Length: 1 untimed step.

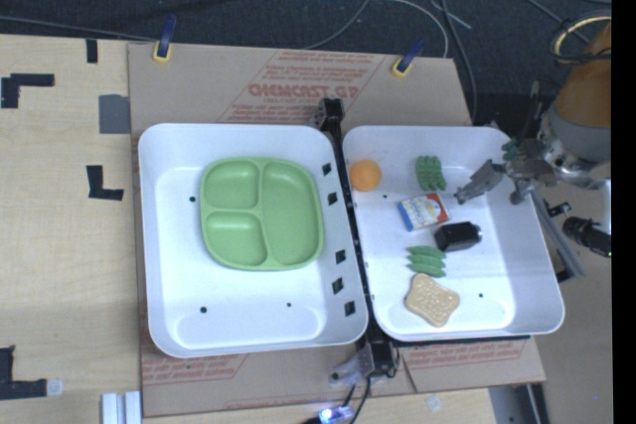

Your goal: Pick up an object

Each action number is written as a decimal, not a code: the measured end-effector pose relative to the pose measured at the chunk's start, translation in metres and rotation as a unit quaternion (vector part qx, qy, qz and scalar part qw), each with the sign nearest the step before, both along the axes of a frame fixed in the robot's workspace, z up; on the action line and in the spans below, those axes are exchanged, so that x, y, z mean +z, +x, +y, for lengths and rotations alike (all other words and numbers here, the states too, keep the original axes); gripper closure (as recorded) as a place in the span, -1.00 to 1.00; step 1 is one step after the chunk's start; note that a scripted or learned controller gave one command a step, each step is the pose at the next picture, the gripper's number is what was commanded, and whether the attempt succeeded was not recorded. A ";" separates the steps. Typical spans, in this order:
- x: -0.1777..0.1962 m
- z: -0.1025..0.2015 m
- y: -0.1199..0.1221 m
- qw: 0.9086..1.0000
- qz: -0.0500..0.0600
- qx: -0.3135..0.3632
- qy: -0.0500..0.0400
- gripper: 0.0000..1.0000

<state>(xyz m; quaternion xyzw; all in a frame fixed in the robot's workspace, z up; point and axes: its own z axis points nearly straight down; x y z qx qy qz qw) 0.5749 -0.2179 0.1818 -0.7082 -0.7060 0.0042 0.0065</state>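
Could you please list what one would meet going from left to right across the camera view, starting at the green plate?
Plate → orange ball → carton → black block → hand.

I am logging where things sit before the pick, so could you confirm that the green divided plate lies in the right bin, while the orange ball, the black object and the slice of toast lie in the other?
Not quite: the camera view shows the green divided plate in the left bin. The orange ball, black object and slice of toast lie in the right bin.
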 end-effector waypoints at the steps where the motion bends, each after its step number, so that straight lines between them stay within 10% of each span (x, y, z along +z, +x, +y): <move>1: 0.009 0.000 0.004 1.000 -0.007 0.002 -0.002 -1.00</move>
